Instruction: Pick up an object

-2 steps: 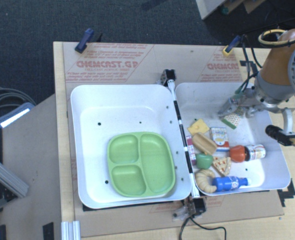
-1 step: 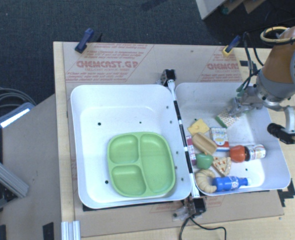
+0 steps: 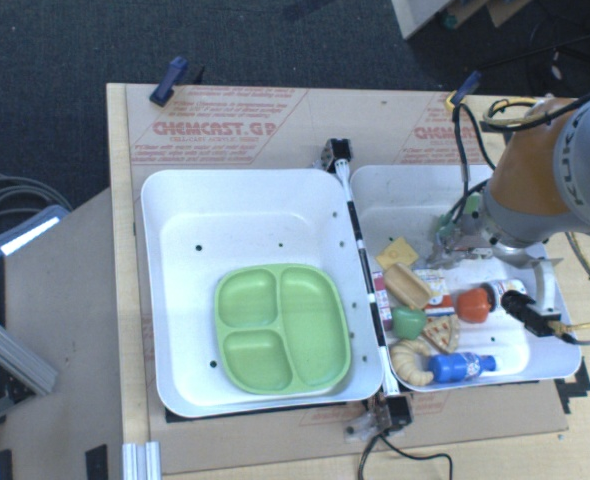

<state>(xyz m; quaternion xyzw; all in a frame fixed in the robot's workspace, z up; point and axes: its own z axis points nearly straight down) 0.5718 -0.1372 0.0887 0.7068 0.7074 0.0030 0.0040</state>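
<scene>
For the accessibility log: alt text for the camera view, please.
A grey robot arm with an orange band reaches from the right into the right-hand shallow white bin, its pincer low over a pile of small toy foods, including a blue plastic bottle and an orange-red round piece. The left white bin holds a light green three-compartment plastic tray.

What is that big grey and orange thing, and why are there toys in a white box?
That is a robot arm. It reaches in from the right, and a camera above the bench looks down on it. Its job is to pick something up. Two white bins sit side by side. The left bin holds a green tray with three sections. The right bin holds a heap of toy food: a blue bottle, a croissant, a yellow wedge and an orange-red piece. The gripper is low over that heap. I cannot see anything in it.
</scene>
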